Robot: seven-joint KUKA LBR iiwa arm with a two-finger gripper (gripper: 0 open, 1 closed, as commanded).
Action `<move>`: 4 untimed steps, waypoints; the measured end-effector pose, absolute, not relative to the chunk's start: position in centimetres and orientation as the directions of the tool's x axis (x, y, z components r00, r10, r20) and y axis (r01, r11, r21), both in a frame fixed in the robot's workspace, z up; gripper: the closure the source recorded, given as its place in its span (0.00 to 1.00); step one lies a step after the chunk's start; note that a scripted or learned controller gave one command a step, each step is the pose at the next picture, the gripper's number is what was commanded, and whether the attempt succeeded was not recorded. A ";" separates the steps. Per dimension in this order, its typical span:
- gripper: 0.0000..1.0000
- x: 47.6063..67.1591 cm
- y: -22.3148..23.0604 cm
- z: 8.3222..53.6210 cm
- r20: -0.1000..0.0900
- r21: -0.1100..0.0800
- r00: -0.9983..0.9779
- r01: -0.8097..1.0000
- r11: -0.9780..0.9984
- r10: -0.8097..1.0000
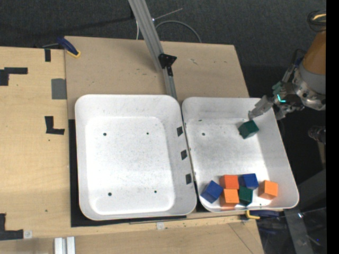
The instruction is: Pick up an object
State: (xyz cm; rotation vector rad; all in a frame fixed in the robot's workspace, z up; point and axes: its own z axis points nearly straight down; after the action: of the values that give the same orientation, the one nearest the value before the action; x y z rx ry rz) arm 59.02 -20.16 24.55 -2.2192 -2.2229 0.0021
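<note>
My claw (260,110) hangs over the far right corner of the right bin (197,142), reaching in from the right. Just below and to the left of its tip sits a green block (248,129), tilted, so close that tip and block seem to touch. Whether the block is between my fingers or merely lies beside them on the bin floor, I cannot tell; nor can I tell whether the claw is spread or pressed together, since the fingers blur into one grey shape.

Well away from the claw, along the near edge of the same bin, lies a cluster (238,188) of blue, orange and green blocks, packed against each other. The left bin (127,106) lies farther off, beyond the divider.

As I judge it, the pick is not finished: the green block is the target at hand, but a secure grip and a clear lift remain to be shown.
</note>
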 end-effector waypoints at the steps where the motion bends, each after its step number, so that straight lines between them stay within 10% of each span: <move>1: 0.00 59.3 -19.7 18.2 0.001 -0.007 -0.002 1.000 0.002 1.000; 3: 0.00 59.8 -20.1 8.9 0.000 -0.005 -0.002 1.000 0.002 1.000; 4: 1.00 59.9 -20.0 10.2 0.000 -0.003 -0.003 1.000 0.003 1.000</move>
State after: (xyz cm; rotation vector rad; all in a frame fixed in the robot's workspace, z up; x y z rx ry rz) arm 59.93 -20.03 10.15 -2.2174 -2.2232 0.0032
